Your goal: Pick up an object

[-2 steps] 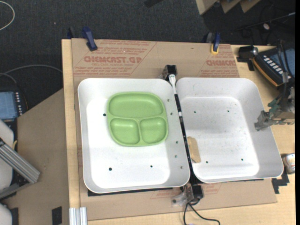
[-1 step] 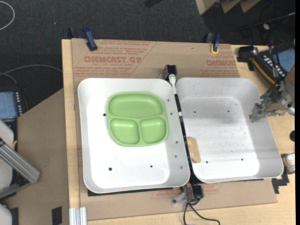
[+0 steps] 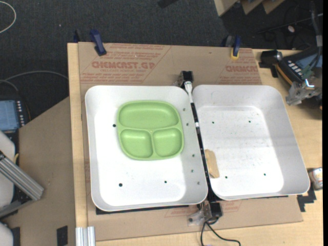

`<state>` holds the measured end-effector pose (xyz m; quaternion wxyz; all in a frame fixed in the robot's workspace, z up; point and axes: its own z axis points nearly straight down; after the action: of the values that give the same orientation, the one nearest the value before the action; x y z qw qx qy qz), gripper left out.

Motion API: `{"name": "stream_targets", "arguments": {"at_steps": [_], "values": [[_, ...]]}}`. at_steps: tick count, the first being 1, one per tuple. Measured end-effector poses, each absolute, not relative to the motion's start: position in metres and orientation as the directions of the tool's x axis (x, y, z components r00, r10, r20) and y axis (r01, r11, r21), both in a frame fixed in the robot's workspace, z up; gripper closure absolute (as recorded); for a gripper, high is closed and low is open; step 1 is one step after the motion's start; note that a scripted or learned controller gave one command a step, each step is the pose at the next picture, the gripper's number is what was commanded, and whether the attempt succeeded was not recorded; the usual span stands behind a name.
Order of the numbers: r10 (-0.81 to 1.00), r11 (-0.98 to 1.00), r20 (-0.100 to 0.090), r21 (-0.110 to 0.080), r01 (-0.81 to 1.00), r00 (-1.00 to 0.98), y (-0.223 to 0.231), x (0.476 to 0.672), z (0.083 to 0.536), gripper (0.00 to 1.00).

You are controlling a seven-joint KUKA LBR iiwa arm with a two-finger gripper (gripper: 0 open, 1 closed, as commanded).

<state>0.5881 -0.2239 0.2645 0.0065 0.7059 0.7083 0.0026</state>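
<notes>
Pale green three-compartment plastic plate (image 3: 150, 129) lies flat in the left shallow white bin (image 3: 102, 188). Gripper state: cannot tell. Risk: the low, wide rim may slip the grasp.

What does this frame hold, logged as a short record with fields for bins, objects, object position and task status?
bins: two shallow white bins side by side, left bin and right bin
objects: light green plastic divided plate with three compartments; small tan flat piece, look of wood or card
plate position: in the left bin, toward its far half, lying flat
tan piece position: at the right bin's left edge, beside the seam between the bins
bench: brown board with red print under both bins
task status: nothing lifted yet; both objects rest in place
</notes>
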Motion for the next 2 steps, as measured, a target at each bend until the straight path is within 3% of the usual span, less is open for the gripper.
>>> {"name": "stream_targets", "arguments": {"at_steps": [1,2], "values": [[1.000,0.004,-0.002,0.006,1.000,-0.004,-0.222,0.670,0.222,1.00],[1.000,0.006,-0.005,0.021,1.000,-0.006,-0.180,0.660,0.385,1.00]]}}
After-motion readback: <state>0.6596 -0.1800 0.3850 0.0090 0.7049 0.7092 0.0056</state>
